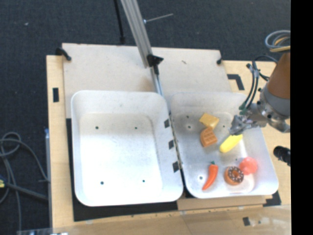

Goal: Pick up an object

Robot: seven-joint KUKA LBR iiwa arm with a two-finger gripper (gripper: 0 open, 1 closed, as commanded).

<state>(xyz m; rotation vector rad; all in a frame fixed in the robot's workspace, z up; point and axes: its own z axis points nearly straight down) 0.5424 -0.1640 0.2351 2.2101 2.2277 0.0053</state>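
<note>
While the arm (276, 89) reached in from the right, the right bin (188, 106) served as the landmark for everything else. Nearest the camera, along that bin's front wall, lay an orange carrot w/ green top (211, 176), tilted, and just right of it a chocolate donut (234, 175), touching or nearly touching a pink-red round piece (249, 165) toward the bin's front-right corner. Further in, approx. mid-bin, sat a yellow banana-like piece (230, 143), angled, w/ a brown waffle-like block (208, 138) just to its left and apart from it. Behind the waffle block, a yellow cheese-like wedge (209, 120) rested nearer the bin's back wall. The claw (237, 126) hung over the bin's right-centre, just above the upper end of the banana piece; its tips looked close together, but whether they were open or closed couldn't be told, and nothing was seen between them. Left of the right bin, touching it along the shared edge, stood the left bin (78, 106). Both sat on the tabletop (56, 146), w/ a pale board (107, 65) behind the bins. Beyond the right bin's back-left corner, a metal rail (137, 28) rose at a slant toward the far edge, over dark carpet (49, 13).
</note>
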